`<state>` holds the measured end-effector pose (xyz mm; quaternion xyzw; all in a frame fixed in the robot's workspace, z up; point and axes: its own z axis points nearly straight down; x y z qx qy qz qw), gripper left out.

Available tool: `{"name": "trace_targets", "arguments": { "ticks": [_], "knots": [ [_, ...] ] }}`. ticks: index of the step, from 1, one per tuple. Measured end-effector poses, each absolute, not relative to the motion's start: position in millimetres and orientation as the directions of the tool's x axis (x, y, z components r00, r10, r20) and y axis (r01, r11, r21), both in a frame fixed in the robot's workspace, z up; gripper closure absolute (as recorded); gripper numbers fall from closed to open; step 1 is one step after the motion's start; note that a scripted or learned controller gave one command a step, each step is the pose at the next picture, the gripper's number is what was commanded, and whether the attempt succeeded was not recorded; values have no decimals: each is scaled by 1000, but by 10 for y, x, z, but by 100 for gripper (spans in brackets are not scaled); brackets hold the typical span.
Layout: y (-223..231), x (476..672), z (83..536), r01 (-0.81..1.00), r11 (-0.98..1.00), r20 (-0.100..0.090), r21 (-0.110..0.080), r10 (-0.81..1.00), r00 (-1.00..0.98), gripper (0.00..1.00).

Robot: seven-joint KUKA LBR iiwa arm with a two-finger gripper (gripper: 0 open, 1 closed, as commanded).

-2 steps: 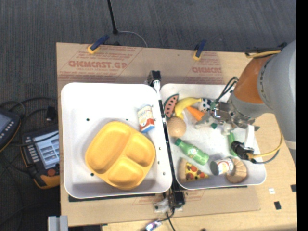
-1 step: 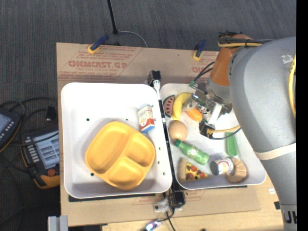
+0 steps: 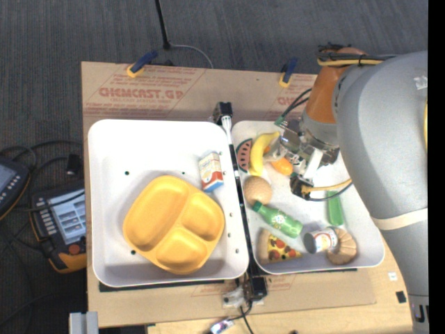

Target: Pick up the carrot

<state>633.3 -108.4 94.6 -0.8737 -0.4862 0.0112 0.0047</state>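
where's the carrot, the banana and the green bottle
carrot (image 3: pixel 281 165), camera view, orange bit beside the claw
banana (image 3: pixel 259 152), camera view, middle of its curve
green bottle (image 3: pixel 278 219), camera view, its body

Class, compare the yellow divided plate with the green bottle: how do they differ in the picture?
The yellow divided plate lies in the left bin; the green bottle lies in the right bin. The plate is far larger. The plate is broad and lobed, the bottle slim. Both lie untouched.

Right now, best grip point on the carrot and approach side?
Only a small orange patch of the carrot shows, beside the banana and under the gripper. Probably come straight down and close across that exposed part, from the side away from the banana; its long axis is hidden.
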Motion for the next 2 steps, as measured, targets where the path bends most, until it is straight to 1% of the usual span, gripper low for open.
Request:
{"name": "trace_targets", "arguments": {
  "ticks": [1,2],
  "knots": [
    [-759,6621,1844,980,-197,-3,0,980,197,100],
    [-401,5927,1946,932,-361,-1,-2,932,361,100]
  ]
}}
